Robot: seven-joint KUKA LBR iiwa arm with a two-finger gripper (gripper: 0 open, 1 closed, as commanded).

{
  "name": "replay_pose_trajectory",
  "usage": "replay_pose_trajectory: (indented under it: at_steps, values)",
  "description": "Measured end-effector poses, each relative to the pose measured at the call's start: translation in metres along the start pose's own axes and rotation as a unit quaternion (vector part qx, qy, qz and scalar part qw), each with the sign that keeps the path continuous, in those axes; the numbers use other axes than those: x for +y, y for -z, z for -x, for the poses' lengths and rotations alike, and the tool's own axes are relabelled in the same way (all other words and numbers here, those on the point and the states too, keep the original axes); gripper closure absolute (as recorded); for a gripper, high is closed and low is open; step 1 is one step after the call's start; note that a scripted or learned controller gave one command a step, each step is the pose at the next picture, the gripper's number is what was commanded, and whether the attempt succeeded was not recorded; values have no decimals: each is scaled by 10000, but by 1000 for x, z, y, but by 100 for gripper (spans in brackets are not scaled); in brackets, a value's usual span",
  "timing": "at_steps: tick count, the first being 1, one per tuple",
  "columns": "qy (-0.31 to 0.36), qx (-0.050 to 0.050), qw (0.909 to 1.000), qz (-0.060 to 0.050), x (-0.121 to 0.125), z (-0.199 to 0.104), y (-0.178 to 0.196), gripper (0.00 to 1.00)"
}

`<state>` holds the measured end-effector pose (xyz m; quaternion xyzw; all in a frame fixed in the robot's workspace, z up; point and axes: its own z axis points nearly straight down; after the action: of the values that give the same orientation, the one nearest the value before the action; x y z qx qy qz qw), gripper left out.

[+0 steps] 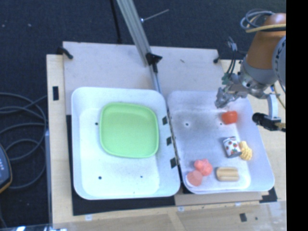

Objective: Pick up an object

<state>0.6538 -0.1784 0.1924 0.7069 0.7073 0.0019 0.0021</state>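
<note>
While the gripper (223,100) hangs just above the orange block (229,117) in the right bin (260,177), I can't tell its jaw state; descending off-centre, it might nudge the block away.

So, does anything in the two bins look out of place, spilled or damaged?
Nothing stands out. The green plate lies flat in the left bin. In the right bin the small items sit apart near its right and front sides, with the orange block just below the gripper. I see no spill or damage.
</note>
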Motion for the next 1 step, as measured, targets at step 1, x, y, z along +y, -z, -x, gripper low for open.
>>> replay_pose_trajectory:
  at_steps: [1]
  values:
    - [0, -2, 10000, 5, 6, -4, 62, 100]
